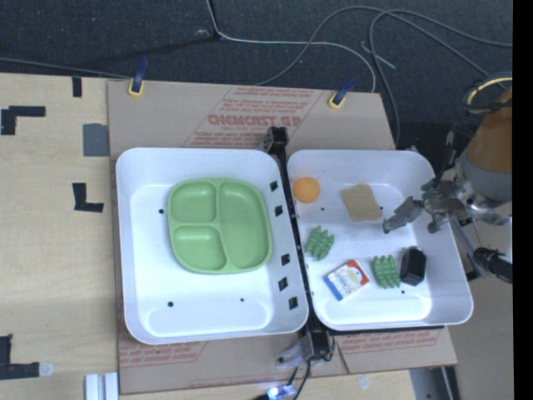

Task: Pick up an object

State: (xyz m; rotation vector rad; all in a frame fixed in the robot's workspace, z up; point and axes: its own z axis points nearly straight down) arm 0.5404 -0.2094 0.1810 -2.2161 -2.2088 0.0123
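Pale wood tabletop (pixel 50 248) carries a brown cardboard sheet (pixel 250 111), held by two yellow-and-blue clips at its far edge, and on that sheet two shallow white bins sit side by side. Dark carpet with looping cables runs beyond the far edge. Toward the left, the left bin (pixel 137 248) holds a green divided plate (pixel 220 225), lying flat in the bin's middle. Across the black clamps joining the bins, the right bin (pixel 450 302) holds several small things: an orange ball (pixel 306 190) near its far left corner, a green spiky piece (pixel 319 242) just below that, a tan flat block (pixel 361 202) toward the far middle, a small blue, white and red packet (pixel 346 279) near the front, a second green spiky piece (pixel 385 270) just beside it, and a black object (pixel 413 266) touching or nearly touching that piece. At the right edge of this bin the pincer (pixel 414 214) hovers with its grey fingers spread apart, nothing between them, above bare bin floor between the tan block and the black object.
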